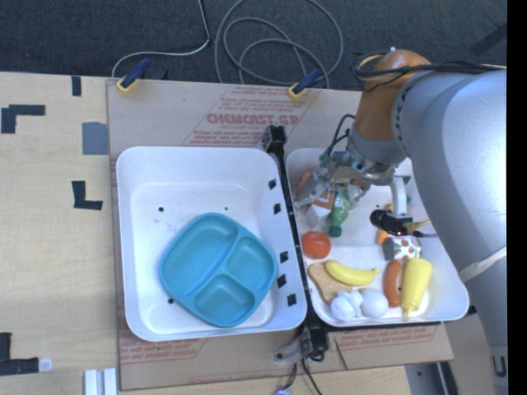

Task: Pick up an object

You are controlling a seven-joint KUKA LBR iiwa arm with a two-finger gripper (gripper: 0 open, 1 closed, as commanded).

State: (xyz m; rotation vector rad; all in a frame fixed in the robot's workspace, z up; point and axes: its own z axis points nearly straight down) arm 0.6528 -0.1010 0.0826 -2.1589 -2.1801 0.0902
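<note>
Right-side, hand [340, 189] over glossy plastic food, grip state unclear; smooth blue sectioned tray [217, 267] in left bin [136, 179].

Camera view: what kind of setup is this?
Likely a lab bin-picking bench: two white bins on taped cardboard, toy food such as a banana, a blue divided tray, loose cables.

Dark carpet [99, 15] beyond the wooden bench [49, 220], white cable [280, 31] coiled there; black tape marks [82, 196], perhaps, on the bench.
</note>
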